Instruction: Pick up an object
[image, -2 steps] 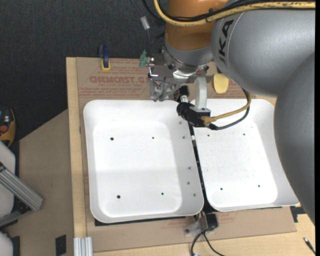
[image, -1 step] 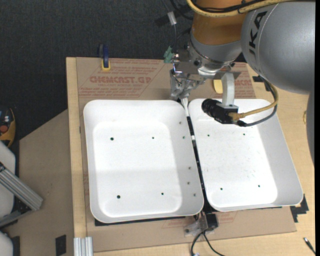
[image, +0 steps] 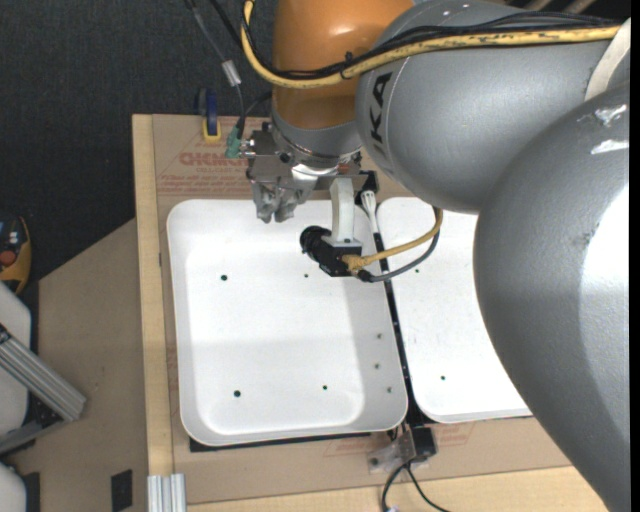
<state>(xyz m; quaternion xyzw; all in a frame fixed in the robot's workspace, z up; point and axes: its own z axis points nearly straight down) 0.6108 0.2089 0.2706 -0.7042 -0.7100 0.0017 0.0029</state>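
My gripper (image: 275, 208) hangs low over the far edge of the left bin (image: 200, 330), just left of that edge's middle. It points down at the white floor near the bin's back wall. I see nothing between it and the floor. The grey arm with its orange band fills the upper right and covers much of the right bin (image: 450, 390).
A black module with a yellow cable (image: 330, 250) hangs off the wrist over the left bin's back right part. Several small dark dots mark the left bin's floor. A blue and yellow clamp (image: 210, 115) sits at the bench's far edge. A cable plug (image: 410, 445) lies at the front edge.
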